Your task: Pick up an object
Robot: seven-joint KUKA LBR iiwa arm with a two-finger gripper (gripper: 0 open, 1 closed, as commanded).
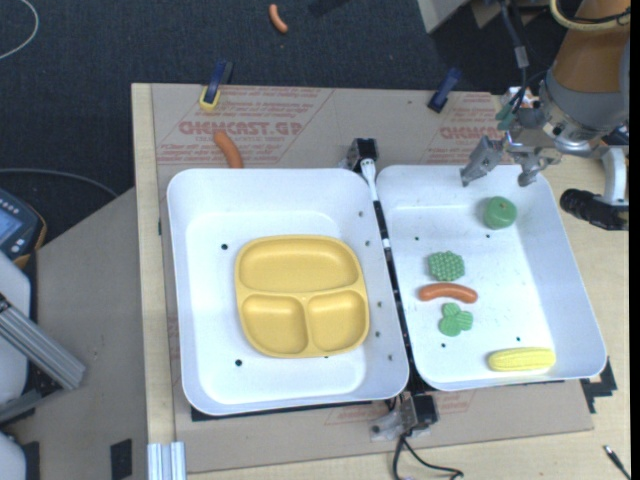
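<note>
Fingers [503,166] spread wide, holding nothing, poised over the right bin's [560,268] far rim. Just toward 5 o'clock, a green ball [499,211]. Farther toward 7 o'clock, a green bumpy piece [446,265], sausage [447,292], green broccoli [455,319]; corn cob [520,360] at 6. Yellow divided plate [300,295] in left bin [200,268].

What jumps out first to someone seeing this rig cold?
Probably the yellow divided tray, sitting alone in the middle of the left bin. Next, the toy food scattered in the right bin: a green ball, a sausage and a corn cob. The gripper hangs open over that bin's far edge, holding nothing.
</note>
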